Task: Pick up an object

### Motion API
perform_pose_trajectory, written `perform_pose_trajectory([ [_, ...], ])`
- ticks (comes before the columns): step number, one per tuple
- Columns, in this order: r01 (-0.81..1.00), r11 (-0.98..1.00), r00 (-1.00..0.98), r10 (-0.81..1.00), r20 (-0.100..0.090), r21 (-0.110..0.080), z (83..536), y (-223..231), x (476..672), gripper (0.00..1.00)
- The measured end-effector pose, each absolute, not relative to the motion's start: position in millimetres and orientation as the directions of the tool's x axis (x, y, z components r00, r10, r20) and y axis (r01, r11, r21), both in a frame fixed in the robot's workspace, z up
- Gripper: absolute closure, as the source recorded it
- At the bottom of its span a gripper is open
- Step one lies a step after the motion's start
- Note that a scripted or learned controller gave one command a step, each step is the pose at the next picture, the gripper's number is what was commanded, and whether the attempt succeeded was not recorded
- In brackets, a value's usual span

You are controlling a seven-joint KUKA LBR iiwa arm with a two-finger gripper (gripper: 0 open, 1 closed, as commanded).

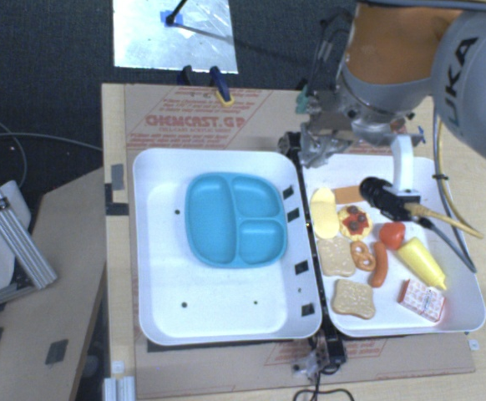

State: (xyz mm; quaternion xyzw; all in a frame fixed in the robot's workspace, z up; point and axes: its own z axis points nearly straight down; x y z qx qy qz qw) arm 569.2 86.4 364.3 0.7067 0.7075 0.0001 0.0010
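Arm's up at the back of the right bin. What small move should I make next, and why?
Probably ease the gripper toward the near side and down over the yellow piece by the divider. The gripper sits at the right bin's far left corner, above the food, and I see nothing between its fingers. That piece lies closest, with bare bin floor above it.
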Motion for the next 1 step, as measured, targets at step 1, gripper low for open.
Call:
perform_pose_trajectory([
  [1,1.0,0.008,-0.008,1.0,0.0,-0.007,279.2,125.5,553.6,1.0],
])
